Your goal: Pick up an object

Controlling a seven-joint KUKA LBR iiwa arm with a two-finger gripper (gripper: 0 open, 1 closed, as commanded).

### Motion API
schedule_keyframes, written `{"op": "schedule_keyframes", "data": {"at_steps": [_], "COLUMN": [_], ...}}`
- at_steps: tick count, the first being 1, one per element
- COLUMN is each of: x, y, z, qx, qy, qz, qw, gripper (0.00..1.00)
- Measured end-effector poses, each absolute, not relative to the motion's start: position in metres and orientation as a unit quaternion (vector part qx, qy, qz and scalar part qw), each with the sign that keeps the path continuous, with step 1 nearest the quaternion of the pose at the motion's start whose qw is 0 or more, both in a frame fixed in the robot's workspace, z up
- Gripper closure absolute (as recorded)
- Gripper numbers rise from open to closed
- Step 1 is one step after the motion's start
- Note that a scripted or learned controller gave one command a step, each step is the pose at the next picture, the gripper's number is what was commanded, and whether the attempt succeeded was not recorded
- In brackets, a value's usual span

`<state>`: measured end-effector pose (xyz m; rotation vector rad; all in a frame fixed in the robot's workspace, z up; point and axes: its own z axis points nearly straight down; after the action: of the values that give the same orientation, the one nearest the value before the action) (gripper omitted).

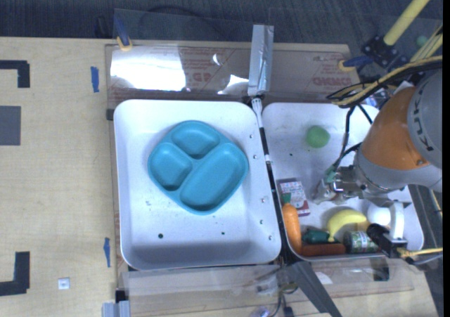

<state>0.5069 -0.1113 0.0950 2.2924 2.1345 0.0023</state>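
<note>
The arm's gripper (336, 183) hangs low in the right bin (281, 122), jaw state impossible to tell, apparently mid-approach, with the yellow banana (346, 221) just beside it, so the next move calls for centering over one object before closing.

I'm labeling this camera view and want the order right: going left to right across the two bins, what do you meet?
Blue divided plate → small printed packet → green ball → yellow banana-like item → grey arm with orange band.
</note>
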Motion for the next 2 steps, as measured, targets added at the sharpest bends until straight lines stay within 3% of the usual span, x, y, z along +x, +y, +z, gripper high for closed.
{"op": "schedule_keyframes", "data": {"at_steps": [1, 2], "x": [0.529, 0.491], "y": [-0.048, -0.044], "z": [0.182, 0.182], "qx": [0.829, 0.805], "qy": [0.559, 0.594], "qz": [-0.0019, -0.0032], "qw": [-0.001, -0.003], "gripper": [1.00, 1.00]}}
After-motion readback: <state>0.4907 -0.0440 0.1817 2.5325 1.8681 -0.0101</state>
